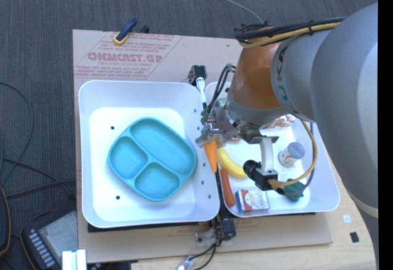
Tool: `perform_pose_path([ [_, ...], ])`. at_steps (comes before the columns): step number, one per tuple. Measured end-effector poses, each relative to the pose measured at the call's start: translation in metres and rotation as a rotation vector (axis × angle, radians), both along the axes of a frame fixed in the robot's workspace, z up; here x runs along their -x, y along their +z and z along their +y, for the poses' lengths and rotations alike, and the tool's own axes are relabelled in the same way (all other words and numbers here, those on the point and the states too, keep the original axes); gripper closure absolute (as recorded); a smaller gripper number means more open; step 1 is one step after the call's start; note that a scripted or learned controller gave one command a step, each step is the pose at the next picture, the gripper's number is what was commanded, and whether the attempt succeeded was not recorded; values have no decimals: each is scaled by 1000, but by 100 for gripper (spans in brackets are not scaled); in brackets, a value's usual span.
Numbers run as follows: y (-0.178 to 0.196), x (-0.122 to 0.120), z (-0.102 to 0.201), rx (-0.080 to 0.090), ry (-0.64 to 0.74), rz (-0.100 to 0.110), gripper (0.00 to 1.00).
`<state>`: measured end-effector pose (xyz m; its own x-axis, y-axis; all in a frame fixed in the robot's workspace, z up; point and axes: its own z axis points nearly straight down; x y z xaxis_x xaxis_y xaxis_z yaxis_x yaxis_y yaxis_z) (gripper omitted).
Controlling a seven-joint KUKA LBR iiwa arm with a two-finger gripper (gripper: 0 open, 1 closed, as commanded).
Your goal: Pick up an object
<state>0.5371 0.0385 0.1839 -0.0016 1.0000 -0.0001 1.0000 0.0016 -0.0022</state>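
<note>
My gripper (244,143) is down in the right bin (325,198), mostly hidden beneath the orange-banded wrist. Just under it lies a yellow banana (231,164), with an orange carrot (211,153) against the bin's left wall. Along that wall, nearer the front, lies a red stick-shaped item (226,189). A small white and red box (252,200) sits at the front. A grey-capped piece (292,153) and a teal object (296,191) lie to the right. I see nothing lifted.
The left bin (92,109) holds a blue divided plate (152,159). A blue and yellow clip (125,30) lies on the cardboard behind the bins. Cables run over the arm and along the floor at left.
</note>
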Motion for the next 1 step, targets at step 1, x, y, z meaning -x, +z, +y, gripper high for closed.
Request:
perform_pose_path([
  [1,9,54,50,0,0,1,100],
])
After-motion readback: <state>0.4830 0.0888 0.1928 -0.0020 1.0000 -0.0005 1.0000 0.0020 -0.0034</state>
